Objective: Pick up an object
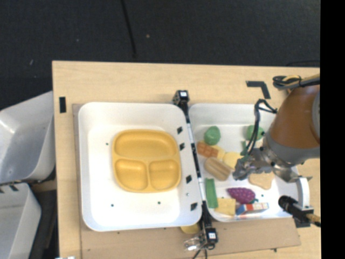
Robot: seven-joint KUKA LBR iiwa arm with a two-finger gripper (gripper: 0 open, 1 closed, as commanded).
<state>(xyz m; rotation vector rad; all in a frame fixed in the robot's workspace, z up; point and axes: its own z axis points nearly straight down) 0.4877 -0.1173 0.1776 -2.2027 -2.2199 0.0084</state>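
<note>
Hovering low in the right bin (226,112), the gripper (241,170) sits just beside the bread roll (218,169); grip state unclear

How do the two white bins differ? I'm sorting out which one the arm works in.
The left white bin bears one yellow divided plate; the right white bin bears many small toy foods, such as purple grapes. The arm's gripper is over the right bin, away from the left. Both are shallow, white and rounded.

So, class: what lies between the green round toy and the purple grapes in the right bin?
In the camera view, between the green round toy and the purple grapes lies the tan bread-like piece.
</note>
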